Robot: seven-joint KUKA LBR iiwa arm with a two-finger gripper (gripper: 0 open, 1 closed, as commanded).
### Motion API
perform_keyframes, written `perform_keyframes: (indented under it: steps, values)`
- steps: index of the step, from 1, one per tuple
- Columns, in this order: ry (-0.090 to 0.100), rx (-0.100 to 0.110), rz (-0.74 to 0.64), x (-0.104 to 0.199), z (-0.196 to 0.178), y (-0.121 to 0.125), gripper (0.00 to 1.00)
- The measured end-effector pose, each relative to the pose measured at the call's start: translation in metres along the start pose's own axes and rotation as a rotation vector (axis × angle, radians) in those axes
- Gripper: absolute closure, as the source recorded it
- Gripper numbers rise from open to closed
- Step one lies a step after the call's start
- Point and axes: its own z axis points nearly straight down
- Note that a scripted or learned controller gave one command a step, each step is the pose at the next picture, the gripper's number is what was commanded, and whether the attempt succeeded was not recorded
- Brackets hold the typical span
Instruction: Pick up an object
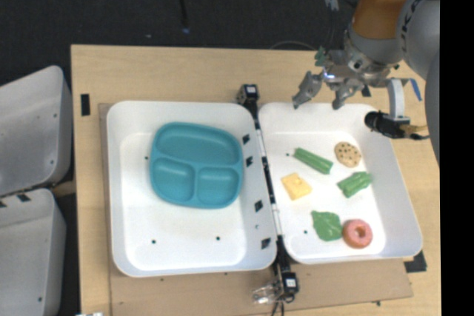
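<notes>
The hand [321, 95] is seen above the far rim of the right bin [392, 159], its two fingers spread apart with nothing between them. Below it, inside that bin, six small items are laid out apart from the hand: a long green piece [312, 160] near the middle, a round cookie [346, 153] to its right, a second green piece [354, 183] just below the cookie, a yellow wedge [296, 186] toward the divider, a leafy green item [325, 225] and, touching it, a pink doughnut [358, 233] at the near side. In the left bin [133, 233] a teal sectioned plate [196, 164] is placed. Both bins are carried by the wooden bench [163, 70].
</notes>
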Motion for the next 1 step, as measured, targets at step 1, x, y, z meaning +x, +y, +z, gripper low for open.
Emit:
perform_keyframes:
  steps: [1]
  values:
    - [-0.001, -0.013, -0.003, 0.0003, -0.0083, 0.0022, 0.00]
